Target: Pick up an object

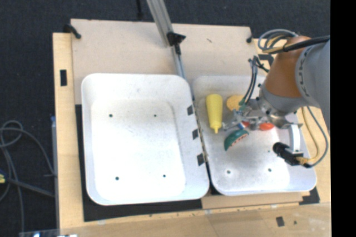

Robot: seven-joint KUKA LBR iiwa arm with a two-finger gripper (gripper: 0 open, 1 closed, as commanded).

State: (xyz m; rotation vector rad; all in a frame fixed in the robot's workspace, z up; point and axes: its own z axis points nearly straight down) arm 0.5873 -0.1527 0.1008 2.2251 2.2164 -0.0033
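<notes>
Fingers on the gripper (243,121) are buried in wrist hardware from this angle, so honestly can't tell if they're apart or pinched on anything, but they sit low in the right bin (245,174), just right of the yellow bottle (214,111). Taking that bottle as the anchor: it lies lengthwise near the bin's left wall, a green curved object (234,139) lies just below-right of it near the gripper tip, a small yellow piece (233,101) peeks out to its right, and a red bit (266,126) shows farther right under the arm.
</notes>
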